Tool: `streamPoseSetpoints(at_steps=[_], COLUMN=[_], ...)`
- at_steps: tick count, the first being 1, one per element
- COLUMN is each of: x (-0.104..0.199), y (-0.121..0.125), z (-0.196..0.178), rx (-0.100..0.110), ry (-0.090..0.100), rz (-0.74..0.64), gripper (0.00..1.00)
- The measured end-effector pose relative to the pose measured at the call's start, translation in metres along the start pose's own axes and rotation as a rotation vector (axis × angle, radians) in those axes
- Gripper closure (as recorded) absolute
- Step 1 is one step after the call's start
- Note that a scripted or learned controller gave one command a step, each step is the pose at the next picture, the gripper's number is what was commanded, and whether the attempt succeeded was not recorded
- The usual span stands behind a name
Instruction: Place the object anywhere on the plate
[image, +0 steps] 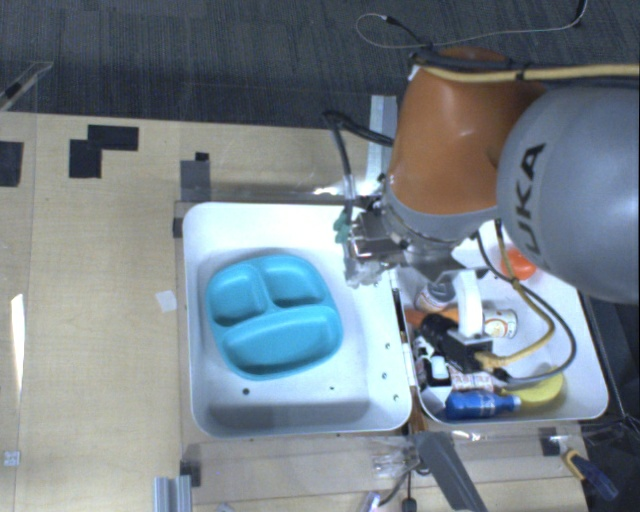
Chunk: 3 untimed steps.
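The arm hides much of the right bin and its cluttered objects.

Pale wooden bench; two white bins side by side.

A pale wooden bench with black markings meets dark carpet behind.

A bright blue plate sits in a white bin. The arm is grey with an orange band. Nearby: a yellow banana, a blue bottle.
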<state>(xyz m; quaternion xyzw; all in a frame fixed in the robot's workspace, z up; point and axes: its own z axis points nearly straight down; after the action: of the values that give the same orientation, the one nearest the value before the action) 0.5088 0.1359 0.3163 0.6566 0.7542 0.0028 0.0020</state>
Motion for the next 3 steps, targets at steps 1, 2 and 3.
streamPoseSetpoints(at_steps=[1, 2, 3], x=[0.048, 0.101, 0.037], y=[-0.015, -0.007, -0.016], z=[-0.045, -0.084, -0.067], rx=[0.001, 0.003, 0.004], ry=[0.000, 0.000, -0.002], rz=[0.162, 0.311, 0.415], gripper=[1.00, 1.00, 1.00])
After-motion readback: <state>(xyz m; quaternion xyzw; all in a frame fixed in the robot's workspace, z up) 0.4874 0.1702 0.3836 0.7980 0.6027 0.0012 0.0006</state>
